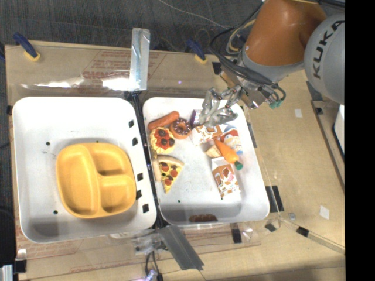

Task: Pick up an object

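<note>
so my end effector [212, 111] is hanging over the top of the right bin [252, 206], fingers spread apart with nothing between them. toy food sits right below: hot dog [163, 120], donut [181, 128], pizza slices [169, 172], carrot [227, 150], snack packets [225, 179]. yellow divided tray [95, 179] is in the left bin [35, 113]

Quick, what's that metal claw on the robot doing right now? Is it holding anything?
Two-finger metal gripper: hangs over the right white bin, above the toy food; whether it grips anything cannot be told.

"KUK" in black on grey arm [328, 45], rest cut off.
</note>
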Available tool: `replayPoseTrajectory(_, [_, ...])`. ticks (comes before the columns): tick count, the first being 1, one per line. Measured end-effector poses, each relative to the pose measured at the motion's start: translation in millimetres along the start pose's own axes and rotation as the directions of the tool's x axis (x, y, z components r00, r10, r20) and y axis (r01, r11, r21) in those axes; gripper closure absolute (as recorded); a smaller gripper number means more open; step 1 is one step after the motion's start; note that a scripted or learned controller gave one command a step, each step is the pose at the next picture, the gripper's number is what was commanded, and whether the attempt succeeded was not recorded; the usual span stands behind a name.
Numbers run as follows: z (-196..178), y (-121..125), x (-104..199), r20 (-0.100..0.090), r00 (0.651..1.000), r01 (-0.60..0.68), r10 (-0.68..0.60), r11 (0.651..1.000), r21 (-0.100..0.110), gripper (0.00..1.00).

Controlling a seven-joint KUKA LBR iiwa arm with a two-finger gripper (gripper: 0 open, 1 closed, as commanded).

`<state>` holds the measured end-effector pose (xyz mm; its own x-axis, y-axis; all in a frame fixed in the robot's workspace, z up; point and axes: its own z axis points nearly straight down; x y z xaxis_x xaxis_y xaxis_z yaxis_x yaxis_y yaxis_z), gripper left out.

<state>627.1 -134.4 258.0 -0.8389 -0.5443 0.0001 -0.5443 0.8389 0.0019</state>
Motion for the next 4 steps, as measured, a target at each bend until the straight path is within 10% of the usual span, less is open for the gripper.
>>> replayPoseTrajectory(1, [-35.5, -53.8, -1.8, 0.004, 0.999, -0.043, 0.043, 0.999, 0.007, 1.0])
replayPoseTrajectory(2, [-2.7, -30.2, -16.4, 0.0, 0.983, 0.185, -0.185, 0.983, 0.001, 1.0])
replayPoseTrajectory(4, [-54.7, -72.9, 10.8, 0.001, 0.97, 0.243, -0.243, 0.97, 0.005, 1.0])
